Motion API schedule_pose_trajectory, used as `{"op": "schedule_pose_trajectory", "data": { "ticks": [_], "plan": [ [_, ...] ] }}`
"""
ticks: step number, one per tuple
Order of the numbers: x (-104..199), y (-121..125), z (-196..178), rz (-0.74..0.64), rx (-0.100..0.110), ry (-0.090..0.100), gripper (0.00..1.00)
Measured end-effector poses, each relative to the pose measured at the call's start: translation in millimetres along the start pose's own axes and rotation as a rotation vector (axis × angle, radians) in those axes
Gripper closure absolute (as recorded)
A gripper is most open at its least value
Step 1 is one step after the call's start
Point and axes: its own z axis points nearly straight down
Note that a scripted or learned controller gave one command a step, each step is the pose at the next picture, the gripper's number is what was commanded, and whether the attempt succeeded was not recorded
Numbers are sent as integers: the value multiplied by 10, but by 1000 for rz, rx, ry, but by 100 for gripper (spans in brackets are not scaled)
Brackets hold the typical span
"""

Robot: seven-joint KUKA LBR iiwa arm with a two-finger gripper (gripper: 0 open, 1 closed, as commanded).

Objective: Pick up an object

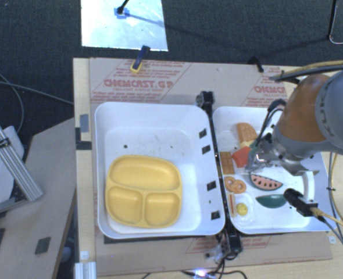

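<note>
My gripper [254, 160] is low inside the right bin [317, 225], near its left-middle. It hangs just right of a red toy piece [240, 156] and above a watermelon slice [266, 183]. An orange bread-like piece [246, 132] lies behind it. A pretzel [235, 185], a fried egg [242, 208] and a teal leaf-shaped piece [270, 200] lie toward the front. A tan waffle piece [227, 163] rests by the left wall. The wrist hides whatever lies directly under it.
The left bin [154, 118] holds a yellow divided plate [142, 189] in its front half. A black divider with clips [213, 156] runs between the bins. The grey arm with its orange band [311, 115] covers the right bin's back right.
</note>
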Motion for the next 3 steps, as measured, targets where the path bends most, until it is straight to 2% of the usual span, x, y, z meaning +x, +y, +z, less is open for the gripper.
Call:
{"op": "schedule_pose_trajectory", "data": {
  "ticks": [1,2,3],
  "plan": [
    [4,14,-33,-1,-5,-1,0],
    [-508,-602,364,5,-3,0,0],
    [-1232,-573,-507,4,-14,-8,0]
  ]
}}
